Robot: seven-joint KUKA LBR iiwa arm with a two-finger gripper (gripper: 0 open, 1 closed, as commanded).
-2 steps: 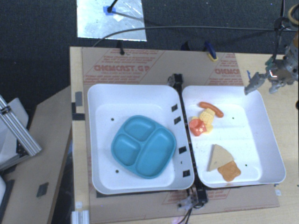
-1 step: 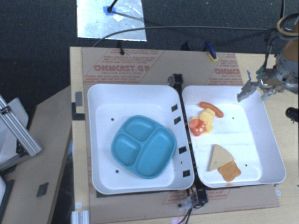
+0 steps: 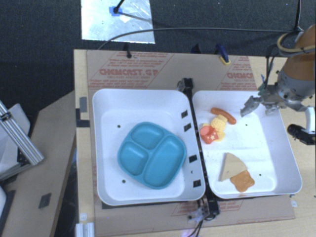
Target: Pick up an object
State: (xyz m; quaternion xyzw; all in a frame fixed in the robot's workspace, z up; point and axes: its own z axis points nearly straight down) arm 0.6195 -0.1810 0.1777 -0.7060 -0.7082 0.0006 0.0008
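Jaws spread, gripper (image 3: pixel 256 104) empty above right bin (image 3: pixel 281 147); risk: clustered sausage (image 3: pixel 223 115), corn (image 3: pixel 218 125) and tomato (image 3: pixel 209 135) causing a slipped pinch.

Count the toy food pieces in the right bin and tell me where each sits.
4, none apparently hidden. The sausage lies near the bin's far left. The corn and the red piece touch just below it. The sandwich wedge lies toward the near edge.
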